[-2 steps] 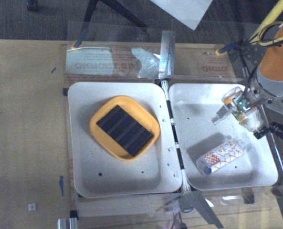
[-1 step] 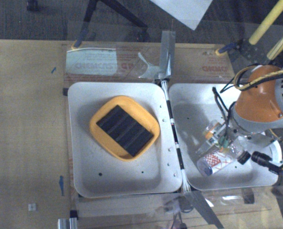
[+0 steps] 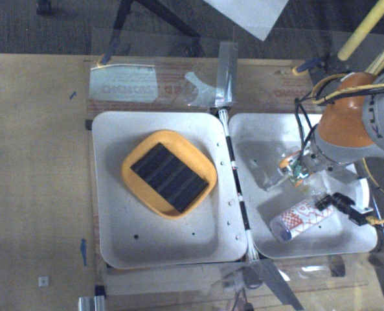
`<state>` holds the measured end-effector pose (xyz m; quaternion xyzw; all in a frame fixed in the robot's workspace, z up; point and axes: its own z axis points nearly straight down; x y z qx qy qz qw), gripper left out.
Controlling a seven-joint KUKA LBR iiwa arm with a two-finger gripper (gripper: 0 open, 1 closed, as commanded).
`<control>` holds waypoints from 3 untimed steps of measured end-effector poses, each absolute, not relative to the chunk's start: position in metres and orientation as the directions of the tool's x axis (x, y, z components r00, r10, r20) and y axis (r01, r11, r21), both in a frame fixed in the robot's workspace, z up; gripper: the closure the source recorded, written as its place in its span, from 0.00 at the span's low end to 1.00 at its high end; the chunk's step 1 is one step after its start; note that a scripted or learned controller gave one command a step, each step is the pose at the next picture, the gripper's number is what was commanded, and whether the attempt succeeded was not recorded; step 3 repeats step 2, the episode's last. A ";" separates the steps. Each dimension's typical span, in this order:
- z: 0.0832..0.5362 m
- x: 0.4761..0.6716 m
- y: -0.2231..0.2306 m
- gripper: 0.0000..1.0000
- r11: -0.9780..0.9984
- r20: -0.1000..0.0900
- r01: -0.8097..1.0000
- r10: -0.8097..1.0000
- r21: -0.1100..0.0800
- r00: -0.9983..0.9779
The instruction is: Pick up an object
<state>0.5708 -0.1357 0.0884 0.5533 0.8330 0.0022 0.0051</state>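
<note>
Bottle (image 3: 300, 218) with red marks lies on its side near you in the right bin (image 3: 256, 238). Your tool (image 3: 294, 167) hangs just beyond it; I cannot tell its grip.

Bins (image 3: 114, 238) — smooth, glossy white plastic; bench (image 3: 30, 173) matt wood, perhaps plywood; yellow tray (image 3: 135, 157) — matt plastic.

No legible text or labels anywhere

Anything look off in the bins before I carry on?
Nothing damaged or spilled. The yellow tray sits skewed in the left bin, and the red-patterned tube lies on its side in the right bin near the gripper.
</note>
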 end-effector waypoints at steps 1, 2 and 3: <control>0.098 0.571 -0.136 1.00 0.386 -0.008 0.922 0.922 0.012 -0.386; 0.182 0.608 -0.141 1.00 0.462 -0.002 0.887 0.887 0.001 -0.462; 0.182 0.608 -0.141 1.00 0.462 -0.002 0.887 0.887 0.001 -0.462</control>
